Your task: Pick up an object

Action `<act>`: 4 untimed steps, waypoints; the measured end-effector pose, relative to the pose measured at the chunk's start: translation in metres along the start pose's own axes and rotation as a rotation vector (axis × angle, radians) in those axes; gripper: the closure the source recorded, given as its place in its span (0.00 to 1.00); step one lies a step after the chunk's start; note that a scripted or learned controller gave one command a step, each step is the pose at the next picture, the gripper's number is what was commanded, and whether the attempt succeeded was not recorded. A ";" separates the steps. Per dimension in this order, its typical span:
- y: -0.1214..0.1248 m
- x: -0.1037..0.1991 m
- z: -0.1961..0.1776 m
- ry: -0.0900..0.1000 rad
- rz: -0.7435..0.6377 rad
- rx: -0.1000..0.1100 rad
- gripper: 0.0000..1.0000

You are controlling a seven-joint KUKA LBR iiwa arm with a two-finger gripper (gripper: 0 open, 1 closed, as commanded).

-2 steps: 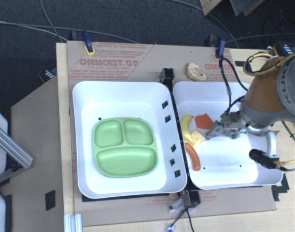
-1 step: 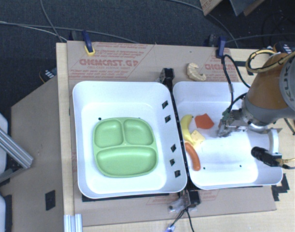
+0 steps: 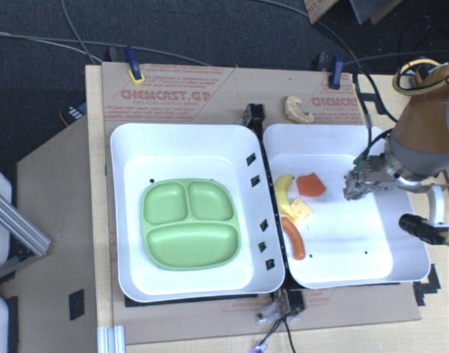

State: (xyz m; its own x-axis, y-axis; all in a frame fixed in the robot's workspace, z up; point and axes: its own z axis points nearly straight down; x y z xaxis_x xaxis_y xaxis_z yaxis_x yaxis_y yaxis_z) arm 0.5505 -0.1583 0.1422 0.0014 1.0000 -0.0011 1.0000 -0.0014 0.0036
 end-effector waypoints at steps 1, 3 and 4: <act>0.005 0.010 -0.057 0.000 -0.004 -0.003 1.00; 0.004 0.064 -0.075 0.004 -0.008 0.003 1.00; 0.010 0.122 -0.069 0.004 -0.008 0.006 1.00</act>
State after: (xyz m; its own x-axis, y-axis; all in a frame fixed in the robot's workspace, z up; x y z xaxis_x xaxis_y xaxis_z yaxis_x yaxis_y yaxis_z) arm 0.5608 -0.0362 0.2111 -0.0067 1.0000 0.0029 1.0000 0.0067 -0.0022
